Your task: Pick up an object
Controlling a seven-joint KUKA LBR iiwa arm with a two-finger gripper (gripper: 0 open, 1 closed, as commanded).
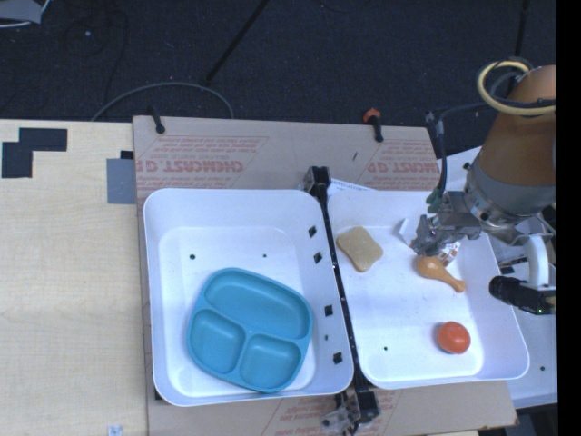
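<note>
The right bin (508, 363) holds a tan bread-like piece (359, 248) near its left wall, an orange-yellow gourd-shaped toy (440, 272) in the middle right, and a red tomato-like ball (453, 337) near the front right. My gripper (434, 241) reaches in from the right and hovers at the back right of that bin, just above the rounded end of the gourd-shaped toy. Nothing shows between its fingers.
The left bin (163, 234) holds a blue divided plate (250, 329) toward its front. A black divider (329, 280) runs between the two bins. Cardboard lies under the bins, and the wooden bench extends to the left.
</note>
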